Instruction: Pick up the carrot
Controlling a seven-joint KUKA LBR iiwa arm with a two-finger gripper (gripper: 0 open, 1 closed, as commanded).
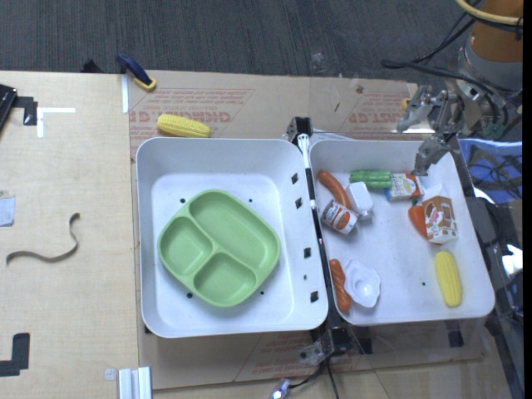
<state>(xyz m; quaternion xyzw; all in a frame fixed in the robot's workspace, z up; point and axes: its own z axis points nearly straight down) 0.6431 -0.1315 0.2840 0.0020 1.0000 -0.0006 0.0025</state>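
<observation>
Carrot (337, 282) lying in the right bin (399, 306) near its front left corner, touching a white cup (363, 285). Gripper (432, 135) hovering over the bin's far right rim, well apart from the carrot, fingers spread, grasping nothing. Green divided plate (219, 248) in the left bin (158, 223).

The carrot (338, 284) is a small orange toy, lying flat and roughly upright in the frame, at the lower left of the right bin (478, 310). Its right side touches a white cup (362, 284), which partly covers it. It sits near the bin's left wall.
</observation>
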